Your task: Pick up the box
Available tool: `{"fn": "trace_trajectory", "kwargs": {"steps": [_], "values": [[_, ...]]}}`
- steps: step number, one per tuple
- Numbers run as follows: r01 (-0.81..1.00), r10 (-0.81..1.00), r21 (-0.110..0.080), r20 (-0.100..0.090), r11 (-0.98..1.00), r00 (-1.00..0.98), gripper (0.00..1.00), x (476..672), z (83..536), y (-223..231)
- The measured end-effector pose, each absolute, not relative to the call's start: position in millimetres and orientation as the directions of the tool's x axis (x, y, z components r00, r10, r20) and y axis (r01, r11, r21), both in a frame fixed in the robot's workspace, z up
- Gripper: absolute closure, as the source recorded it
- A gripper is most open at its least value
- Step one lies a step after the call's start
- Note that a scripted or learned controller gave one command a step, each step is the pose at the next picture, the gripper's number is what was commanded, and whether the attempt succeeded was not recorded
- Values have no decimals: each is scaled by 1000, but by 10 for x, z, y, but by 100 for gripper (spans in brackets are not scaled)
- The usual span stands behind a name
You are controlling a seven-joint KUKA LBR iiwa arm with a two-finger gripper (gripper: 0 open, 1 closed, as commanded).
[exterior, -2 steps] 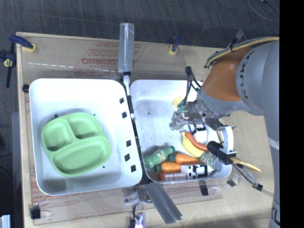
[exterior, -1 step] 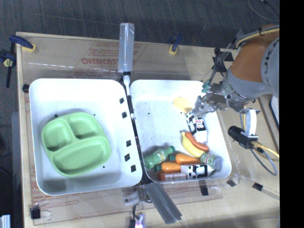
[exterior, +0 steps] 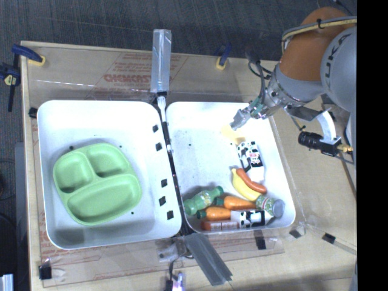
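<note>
Grey arm with the orange band comes in from 3 o'clock; gripper hangs over the upper part of the right bin, fingertips pointing toward 8 o'clock, nothing visible between them, can't tell if they're spread or closed. Just below it, at its 6 o'clock, a small yellowish patch sits on the bin floor, too blurred to name. Next out: the box, a white carton with black cow-style blotches, lying flat near the right wall of the right bin, apart from the gripper. Long axis runs roughly 12 to 6 o'clock, tilted slightly toward 5; which end is the top I can't tell. Its lower end touches the banana, and an orange carrot-like piece lies across that. Further toward 6 o'clock: green bottle, carrot, a bottle with a cow-print label. Left bin holds a green divided plate. Judgement: step in hand is the approach. Best to come down over the box's upper half, away from the banana, fingers closing across the short sides, wrist turned to match the long axis.
</note>
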State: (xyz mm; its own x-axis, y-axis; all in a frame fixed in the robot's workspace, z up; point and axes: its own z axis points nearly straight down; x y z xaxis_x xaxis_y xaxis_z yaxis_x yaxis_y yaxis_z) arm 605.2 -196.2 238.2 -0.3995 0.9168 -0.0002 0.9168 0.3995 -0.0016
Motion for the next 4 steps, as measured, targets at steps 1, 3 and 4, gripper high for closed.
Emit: {"fn": "trace_trajectory", "kwargs": {"steps": [1, 3, 4], "values": [[856, 856, -3, 4, 517, -517, 100, 6408, 1046, -2081], [75, 75, 1, 1, 997, -997, 100, 5293, 908, -2102], [-159, -159, -4, -13, 987, -987, 100, 5005, 942, -2095]]}}
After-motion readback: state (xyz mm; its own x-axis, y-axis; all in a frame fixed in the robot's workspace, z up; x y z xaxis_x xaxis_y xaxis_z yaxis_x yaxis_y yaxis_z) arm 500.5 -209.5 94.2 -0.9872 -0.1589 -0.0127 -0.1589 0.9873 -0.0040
